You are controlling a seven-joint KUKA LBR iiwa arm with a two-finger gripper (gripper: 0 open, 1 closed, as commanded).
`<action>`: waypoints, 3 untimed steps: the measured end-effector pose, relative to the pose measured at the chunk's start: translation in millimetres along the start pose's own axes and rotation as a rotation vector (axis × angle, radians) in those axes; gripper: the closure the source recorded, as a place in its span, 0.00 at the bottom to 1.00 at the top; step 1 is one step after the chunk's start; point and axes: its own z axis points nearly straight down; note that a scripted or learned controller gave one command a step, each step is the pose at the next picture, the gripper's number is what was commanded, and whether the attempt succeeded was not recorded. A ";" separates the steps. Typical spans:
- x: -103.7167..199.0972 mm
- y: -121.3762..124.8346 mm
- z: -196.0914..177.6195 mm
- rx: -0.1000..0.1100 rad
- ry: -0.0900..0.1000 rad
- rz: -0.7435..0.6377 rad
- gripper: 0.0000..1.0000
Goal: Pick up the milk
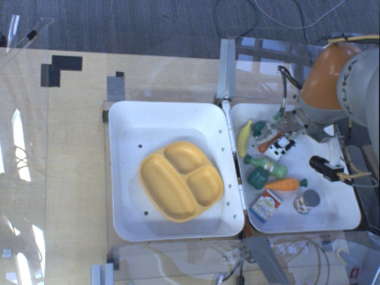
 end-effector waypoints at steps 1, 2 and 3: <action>-45.0 -40.8 8.3 -0.020 -0.009 -0.026 0.00; -75.1 -34.0 9.4 -0.011 0.010 -0.107 0.00; -62.8 -18.7 -12.3 -0.043 0.013 -0.127 1.00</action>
